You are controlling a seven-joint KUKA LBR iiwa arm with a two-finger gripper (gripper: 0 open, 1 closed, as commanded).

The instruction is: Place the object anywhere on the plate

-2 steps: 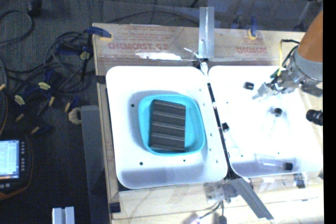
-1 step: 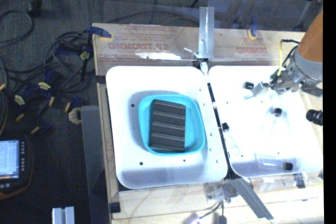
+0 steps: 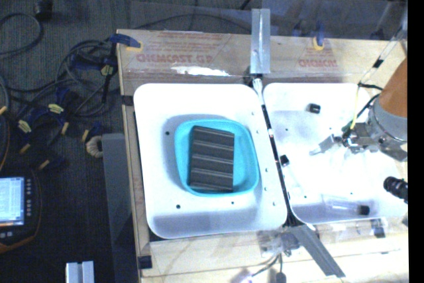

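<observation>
- Blue plate (image 3: 248, 169) sits in the left bin (image 3: 149, 142), centre-left of frame, and the object (image 3: 212, 159), a dark ribbed block, lies flat on it, well inside the rim.
- I read the placing step as done: from how things lie, the block rests on the plate with nothing gripping it.
- Gripper (image 3: 323, 147) hangs over the right bin (image 3: 291, 122), at the right of frame, well apart from the plate. I cannot tell from this slant whether it is open or closed; nothing shows between its tips.
- Next move, in my judgement: none on the block. If anything, the arm only needs to pull clear toward the right edge, without crossing the divider between the bins.
- Other things: a small dark piece (image 3: 313, 108) lies in the upper part of the right bin, and a slim clear item with a dark end (image 3: 348, 208) near that bin's lower wall. Neither is near the plate.
- Cables (image 3: 79, 69) trail on the floor at the left, off the bench, no hindrance.
- Obstacles: I see nothing between arm and plate but the bin walls.
</observation>
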